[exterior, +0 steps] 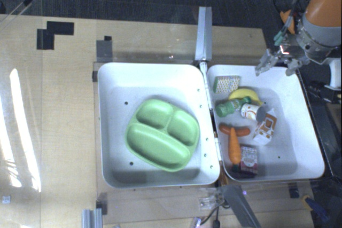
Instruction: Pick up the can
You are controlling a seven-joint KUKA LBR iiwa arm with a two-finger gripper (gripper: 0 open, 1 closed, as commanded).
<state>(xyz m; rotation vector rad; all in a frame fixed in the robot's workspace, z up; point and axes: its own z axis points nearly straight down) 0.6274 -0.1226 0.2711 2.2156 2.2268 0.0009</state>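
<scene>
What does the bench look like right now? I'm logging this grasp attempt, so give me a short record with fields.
left bin: holds a green divided tray
right bin: holds the cluttered items
can: lying on its side, mid-bin, just below the banana
other items: green bottle, carrot, sponge
gripper: open, above the right bin's far edge, holding nothing
task status: can not yet picked up

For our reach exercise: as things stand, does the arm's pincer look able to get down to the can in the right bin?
Probably yes. The pincer hangs open over the bin's far edge, and nothing covers the can. A banana and bottle crowd it, so finger room looks tight.
</scene>
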